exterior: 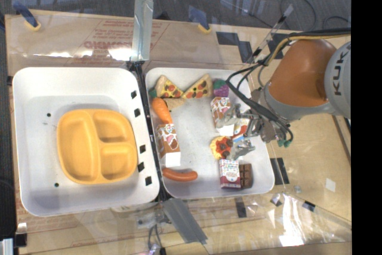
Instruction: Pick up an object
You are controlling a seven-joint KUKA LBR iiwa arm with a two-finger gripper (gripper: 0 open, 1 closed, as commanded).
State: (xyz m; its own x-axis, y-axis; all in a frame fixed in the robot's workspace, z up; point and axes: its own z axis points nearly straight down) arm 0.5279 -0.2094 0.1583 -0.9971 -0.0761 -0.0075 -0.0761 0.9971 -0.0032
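1. Hovered at right of frame: gripper [248,135], claw state impossible to tell.
2. Lay beneath it, right bin [197,185]: small carton [221,111], likely light, stiff; best pinched across flat sides.

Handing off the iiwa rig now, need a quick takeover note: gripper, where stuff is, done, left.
Gripper: low over the right bin, near its right side; finger state unreadable, no grasp confirmed.
Right bin holds the toy food: two pizza slices, carrot, hot dog, small cartons.
Left bin holds the yellow divided tray.
Done: approach. Left: grasp and lift one object.
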